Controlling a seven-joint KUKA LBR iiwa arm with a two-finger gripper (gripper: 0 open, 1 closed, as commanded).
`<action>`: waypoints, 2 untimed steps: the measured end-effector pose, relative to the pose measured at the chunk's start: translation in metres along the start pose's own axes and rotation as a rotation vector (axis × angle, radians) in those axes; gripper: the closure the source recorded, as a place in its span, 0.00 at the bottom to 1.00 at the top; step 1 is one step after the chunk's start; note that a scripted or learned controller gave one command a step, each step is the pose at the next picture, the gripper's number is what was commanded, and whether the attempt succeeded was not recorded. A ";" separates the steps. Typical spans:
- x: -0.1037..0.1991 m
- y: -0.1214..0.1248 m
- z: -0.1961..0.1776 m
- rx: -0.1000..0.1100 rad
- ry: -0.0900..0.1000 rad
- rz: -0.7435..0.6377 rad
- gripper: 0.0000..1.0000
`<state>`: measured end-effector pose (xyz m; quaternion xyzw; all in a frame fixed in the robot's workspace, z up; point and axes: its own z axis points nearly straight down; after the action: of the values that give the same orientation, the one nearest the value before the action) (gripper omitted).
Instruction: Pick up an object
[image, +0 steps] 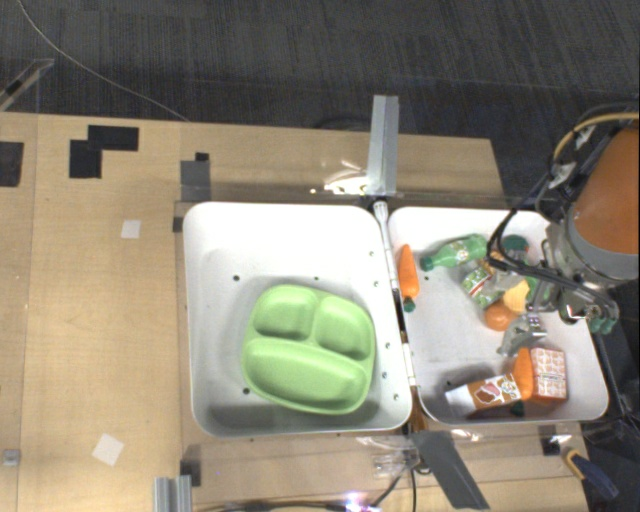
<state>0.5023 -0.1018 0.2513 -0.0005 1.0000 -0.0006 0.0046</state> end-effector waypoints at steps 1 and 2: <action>-0.066 -0.036 0.136 -0.004 0.010 -0.137 0.00; -0.038 0.015 0.160 0.001 -0.010 -0.142 0.00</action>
<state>0.5416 -0.0870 0.0912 -0.0714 0.9974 -0.0012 0.0093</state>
